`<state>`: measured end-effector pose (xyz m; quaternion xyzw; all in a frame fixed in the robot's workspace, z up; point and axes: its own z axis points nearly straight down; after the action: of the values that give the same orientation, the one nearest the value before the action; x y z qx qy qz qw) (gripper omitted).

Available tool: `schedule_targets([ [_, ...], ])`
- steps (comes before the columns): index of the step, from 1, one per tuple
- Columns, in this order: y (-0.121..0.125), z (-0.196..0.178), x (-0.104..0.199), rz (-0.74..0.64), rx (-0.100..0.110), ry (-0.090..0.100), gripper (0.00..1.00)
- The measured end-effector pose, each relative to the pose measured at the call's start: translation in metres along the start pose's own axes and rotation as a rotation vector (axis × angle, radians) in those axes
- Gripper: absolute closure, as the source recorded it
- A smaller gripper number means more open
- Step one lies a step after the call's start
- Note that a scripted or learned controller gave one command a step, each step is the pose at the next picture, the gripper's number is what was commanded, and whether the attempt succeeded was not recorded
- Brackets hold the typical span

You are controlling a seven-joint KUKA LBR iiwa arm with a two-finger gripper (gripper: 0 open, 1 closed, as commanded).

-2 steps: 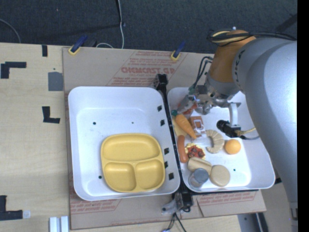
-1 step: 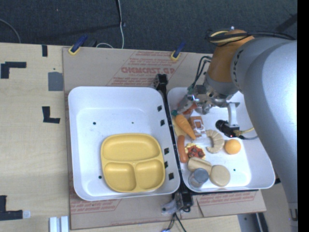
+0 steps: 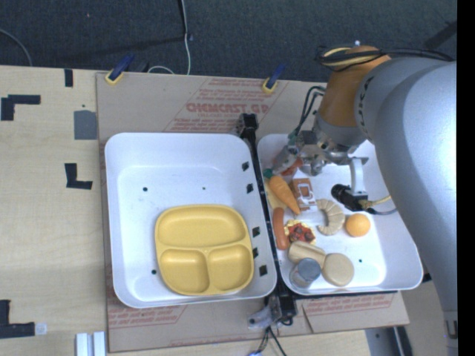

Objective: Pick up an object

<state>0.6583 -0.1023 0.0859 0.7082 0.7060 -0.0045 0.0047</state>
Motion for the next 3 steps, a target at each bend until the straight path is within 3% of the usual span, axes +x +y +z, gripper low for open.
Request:
schedule_targets([
  [2,-0.001,0.001,-0.006,-0.004,0.001,0.01,0.0],
  [3,-0.02,0.0,-0.003,0.0,-0.003,0.006,0.0],
])
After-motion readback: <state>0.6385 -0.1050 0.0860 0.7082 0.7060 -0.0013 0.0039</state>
